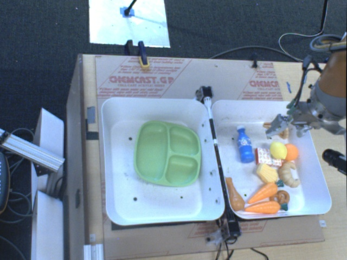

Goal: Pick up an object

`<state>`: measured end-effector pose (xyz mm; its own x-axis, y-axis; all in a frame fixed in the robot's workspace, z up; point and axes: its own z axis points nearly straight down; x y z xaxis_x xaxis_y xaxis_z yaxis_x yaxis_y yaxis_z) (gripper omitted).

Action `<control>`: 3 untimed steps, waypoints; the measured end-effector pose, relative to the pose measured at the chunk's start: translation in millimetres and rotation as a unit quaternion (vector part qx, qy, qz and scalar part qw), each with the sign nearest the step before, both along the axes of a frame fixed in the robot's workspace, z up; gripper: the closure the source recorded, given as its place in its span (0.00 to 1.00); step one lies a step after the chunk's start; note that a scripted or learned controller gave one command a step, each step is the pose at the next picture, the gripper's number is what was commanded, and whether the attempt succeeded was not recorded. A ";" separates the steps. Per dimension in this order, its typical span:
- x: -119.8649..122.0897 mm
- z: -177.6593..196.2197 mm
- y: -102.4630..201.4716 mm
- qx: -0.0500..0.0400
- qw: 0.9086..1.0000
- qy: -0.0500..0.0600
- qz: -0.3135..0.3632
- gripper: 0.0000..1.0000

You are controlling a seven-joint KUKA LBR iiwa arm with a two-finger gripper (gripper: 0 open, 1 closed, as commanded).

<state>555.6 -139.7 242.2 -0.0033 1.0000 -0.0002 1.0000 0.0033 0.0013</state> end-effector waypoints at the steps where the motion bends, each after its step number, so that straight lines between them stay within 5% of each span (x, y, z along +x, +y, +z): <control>1: -45.5 -87.1 -51.1 0.000 1.000 0.001 -0.001 0.00; 2: -68.4 -158.1 -12.0 0.001 1.000 0.000 0.000 0.00; 3: -8.4 -148.1 13.0 0.000 1.000 -0.001 0.000 0.00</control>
<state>547.1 -126.7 94.2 -0.0038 1.0000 0.0001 1.0000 0.0038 0.0024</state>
